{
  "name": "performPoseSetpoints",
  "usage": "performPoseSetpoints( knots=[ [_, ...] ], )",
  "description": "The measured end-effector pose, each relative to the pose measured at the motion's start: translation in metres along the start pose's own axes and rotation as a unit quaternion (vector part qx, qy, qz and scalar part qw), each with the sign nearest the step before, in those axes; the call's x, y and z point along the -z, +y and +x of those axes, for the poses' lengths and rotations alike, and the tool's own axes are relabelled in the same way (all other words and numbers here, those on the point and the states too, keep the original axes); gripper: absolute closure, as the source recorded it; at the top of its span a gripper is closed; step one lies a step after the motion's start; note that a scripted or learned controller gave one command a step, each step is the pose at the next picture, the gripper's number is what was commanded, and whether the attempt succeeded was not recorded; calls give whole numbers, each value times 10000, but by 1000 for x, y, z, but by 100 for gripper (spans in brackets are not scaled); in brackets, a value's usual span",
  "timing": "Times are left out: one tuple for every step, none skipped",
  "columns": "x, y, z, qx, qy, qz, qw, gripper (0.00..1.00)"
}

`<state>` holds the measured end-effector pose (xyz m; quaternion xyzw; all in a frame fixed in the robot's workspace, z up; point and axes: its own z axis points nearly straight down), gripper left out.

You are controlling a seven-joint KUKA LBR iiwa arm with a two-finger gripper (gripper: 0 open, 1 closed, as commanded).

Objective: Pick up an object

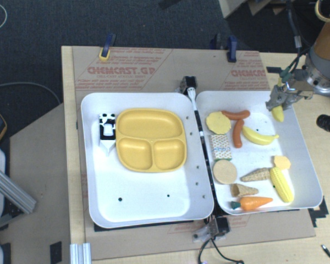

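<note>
Toy food (247,158) crowding right bin (305,164)

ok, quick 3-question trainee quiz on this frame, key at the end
1. True or false: the yellow divided plate lies in the right bin.
2. Which lies nearest the right bin's front edge? A banana, B carrot, C sausages.
3. Fill in: the end effector is at the right bin's far ___ corner.

Key: 1 false, it lies in the left bin. 2 B. 3 right.

My gripper (279,104) hangs over the right bin's (302,142) far edge; the banana (259,136) lies just nearer, the divided plate (150,138) far left.
</note>
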<state>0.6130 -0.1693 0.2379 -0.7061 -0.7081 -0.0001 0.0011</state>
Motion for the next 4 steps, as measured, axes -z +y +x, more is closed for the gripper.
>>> performPoseSetpoints(
  knots=[
    [6,-29,44,4,4,8,10000,100],
    [5,-69,80,0,6,14,10000,100],
    [-14,-89,124,6,6,17,10000,100],
    [-16,-96,133,-9,0,10,10000,100]
  ],
)
